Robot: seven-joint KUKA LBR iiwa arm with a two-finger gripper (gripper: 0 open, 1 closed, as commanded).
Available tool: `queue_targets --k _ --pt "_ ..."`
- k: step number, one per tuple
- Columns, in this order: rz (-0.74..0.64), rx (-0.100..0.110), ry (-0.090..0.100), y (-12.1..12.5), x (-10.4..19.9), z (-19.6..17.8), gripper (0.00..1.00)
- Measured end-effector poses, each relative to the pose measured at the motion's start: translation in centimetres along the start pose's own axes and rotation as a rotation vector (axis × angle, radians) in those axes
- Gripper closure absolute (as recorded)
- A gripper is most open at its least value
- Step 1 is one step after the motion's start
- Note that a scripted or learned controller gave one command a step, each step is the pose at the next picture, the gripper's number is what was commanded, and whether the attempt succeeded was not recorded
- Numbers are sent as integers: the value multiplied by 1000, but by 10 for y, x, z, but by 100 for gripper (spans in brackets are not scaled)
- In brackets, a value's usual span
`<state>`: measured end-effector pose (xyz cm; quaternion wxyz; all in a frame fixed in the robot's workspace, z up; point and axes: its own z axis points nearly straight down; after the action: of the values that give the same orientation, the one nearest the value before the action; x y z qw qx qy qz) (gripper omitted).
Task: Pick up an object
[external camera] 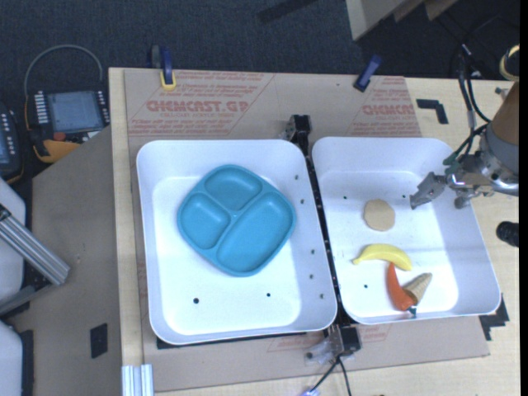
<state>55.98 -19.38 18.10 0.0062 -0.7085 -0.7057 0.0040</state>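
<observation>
The right bin holds a round tan cookie, a yellow banana, an orange carrot and a tan cone-shaped piece leaning against the carrot. My gripper hangs over the upper right part of this bin, to the right of the cookie and apart from it. Its fingers stand open and spread, with nothing between them. The arm's wrist enters from the right edge.
The left bin holds a blue divided plate, tilted on its floor. Clamps sit between the bins at the top and bottom. Cables hang near the arm at the upper right.
</observation>
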Motion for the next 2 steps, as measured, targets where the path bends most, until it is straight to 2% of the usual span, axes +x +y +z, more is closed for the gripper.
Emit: queue_targets --k 1,2 --pt "-4 -15 -3 3 1 -8 0" --pt "-5 -10 -2 10 2 36 0"
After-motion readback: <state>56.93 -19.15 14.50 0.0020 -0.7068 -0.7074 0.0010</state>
